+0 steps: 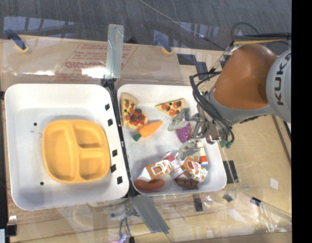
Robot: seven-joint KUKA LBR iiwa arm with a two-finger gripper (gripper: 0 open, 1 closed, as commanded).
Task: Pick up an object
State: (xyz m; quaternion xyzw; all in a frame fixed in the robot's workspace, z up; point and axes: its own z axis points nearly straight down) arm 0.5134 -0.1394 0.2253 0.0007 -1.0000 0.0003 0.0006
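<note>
My gripper (186, 133) hangs low over the right bin (219, 178), near its right wall, with the orange-banded wrist behind it. Its fingers (179, 119) stand open, one above and one below a small purple bunch of grapes (183, 133). The grapes lie in the gap between them, and I cannot tell whether either finger touches them. Left of the grapes lies an orange carrot (149, 129).
The right bin also holds two pizza slices (131, 111) (171, 107), small cartons (158, 170) (195, 170), a brown sausage (149, 185) and a dark chocolate piece (186, 183). A yellow divided tray (75, 150) sits in the left bin (24, 105).
</note>
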